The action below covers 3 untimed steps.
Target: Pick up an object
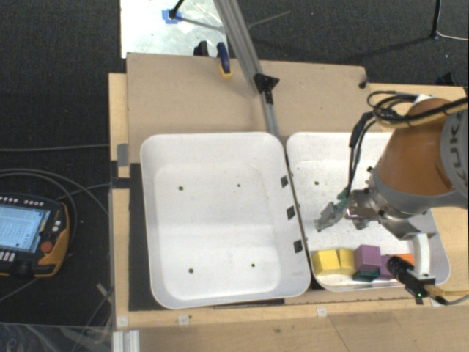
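A grey pole [242, 42] is slanting across the bench [190, 94] from the top toward the seam between the two white bins, and a teach pendant [29, 233] with a lit screen is lying on the dark floor at the left, its text too small to read. The left bin [220, 218] is sitting beside the right bin [322, 160], the two touching along black clips. The arm [418, 167] is reaching over the right bin, covering much of it. Its gripper [331, 215] is hanging above bare bin floor, and whether the jaws are apart or closed cannot be told; nothing is visibly between them. A yellow block [332, 261], a purple block [368, 256] and a dark green piece [364, 275] are clustered along the near wall, below the jaws and apart from them. An orange object [405, 259] is peeking out just beside the purple block.
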### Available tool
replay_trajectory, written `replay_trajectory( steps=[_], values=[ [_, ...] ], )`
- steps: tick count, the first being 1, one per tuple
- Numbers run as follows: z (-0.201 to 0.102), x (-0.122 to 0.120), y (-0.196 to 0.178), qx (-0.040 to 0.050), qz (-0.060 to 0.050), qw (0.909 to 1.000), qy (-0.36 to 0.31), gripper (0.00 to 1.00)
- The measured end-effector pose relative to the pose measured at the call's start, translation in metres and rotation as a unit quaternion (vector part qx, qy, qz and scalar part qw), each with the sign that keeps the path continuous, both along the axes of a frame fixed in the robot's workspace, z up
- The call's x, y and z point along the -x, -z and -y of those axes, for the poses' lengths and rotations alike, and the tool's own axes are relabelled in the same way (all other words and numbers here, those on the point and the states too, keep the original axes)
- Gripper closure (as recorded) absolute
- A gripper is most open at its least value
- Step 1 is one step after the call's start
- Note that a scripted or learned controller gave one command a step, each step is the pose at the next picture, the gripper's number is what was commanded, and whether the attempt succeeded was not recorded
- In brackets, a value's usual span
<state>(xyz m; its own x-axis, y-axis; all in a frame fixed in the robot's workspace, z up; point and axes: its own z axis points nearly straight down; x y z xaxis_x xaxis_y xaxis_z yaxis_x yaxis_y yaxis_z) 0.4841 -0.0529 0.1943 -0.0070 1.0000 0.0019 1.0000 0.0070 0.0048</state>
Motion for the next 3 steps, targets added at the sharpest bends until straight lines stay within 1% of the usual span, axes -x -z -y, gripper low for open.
replay_trajectory(
  steps=[1,2,3],
  values=[
    [0.058,-0.007,-0.052,0.0029,0.001,1.0000,0.006,0.00],
    [0.036,-0.007,0.056,0.0001,-0.006,1.0000,0.003,0.00],
    [0.018,-0.002,0.001,0.0009,0.001,1.0000,0.000,0.00]
  ],
)
